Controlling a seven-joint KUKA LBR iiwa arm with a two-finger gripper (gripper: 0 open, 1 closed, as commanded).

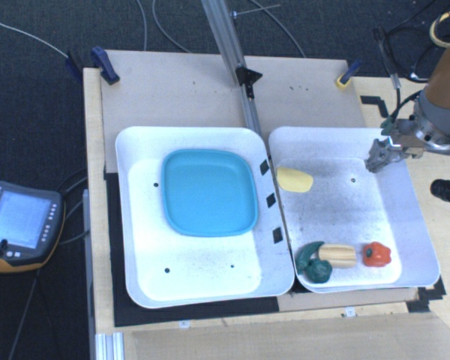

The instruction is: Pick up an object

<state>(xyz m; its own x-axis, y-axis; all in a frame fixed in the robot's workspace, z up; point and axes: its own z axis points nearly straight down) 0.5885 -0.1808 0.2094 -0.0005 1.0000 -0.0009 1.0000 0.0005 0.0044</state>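
The right bin point(405, 201) holds a yellow lemon-like piece point(294, 179) near its left wall. Along its front edge lie a dark green vegetable point(313, 262), a tan cylinder point(337, 255) and a red pepper point(376, 254). My gripper point(378, 158) hangs over the bin's far right part, well apart from all of these. Nothing shows between its fingers.
A light blue square plate point(210, 192) lies in the left bin point(135, 201). A metal pole point(226, 32) rises from the bench's back centre. A pendant point(19, 223) rests on the floor at left, with cables around the bench.
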